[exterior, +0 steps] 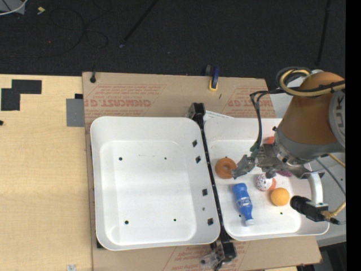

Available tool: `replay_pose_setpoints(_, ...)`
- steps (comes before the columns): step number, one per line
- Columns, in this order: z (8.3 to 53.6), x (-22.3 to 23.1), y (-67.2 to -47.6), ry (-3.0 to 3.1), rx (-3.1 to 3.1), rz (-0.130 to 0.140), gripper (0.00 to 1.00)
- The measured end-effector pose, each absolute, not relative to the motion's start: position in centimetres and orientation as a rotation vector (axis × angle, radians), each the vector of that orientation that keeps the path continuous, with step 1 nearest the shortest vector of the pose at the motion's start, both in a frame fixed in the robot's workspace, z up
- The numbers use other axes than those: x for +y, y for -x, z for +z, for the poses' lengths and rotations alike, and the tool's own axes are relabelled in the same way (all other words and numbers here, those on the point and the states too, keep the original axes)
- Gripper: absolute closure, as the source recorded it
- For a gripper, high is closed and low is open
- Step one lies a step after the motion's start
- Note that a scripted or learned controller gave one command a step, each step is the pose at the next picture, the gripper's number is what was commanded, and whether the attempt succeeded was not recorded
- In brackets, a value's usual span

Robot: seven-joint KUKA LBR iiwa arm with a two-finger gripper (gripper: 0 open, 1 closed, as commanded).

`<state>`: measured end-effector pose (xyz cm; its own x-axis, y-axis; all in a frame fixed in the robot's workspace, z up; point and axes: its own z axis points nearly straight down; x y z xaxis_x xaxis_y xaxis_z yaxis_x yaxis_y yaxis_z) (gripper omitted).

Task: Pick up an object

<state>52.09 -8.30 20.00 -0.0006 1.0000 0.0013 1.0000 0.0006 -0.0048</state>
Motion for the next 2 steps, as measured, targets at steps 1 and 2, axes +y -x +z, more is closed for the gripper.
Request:
replay_pose_setpoints(1, 8.1, -9.8, -55.5, 2.219, -2.22, 0.005, 0.0)
replay_pose_setpoints(2, 8.8, -8.0, -62.5, 2.219, -2.227, -0.003, 0.0)
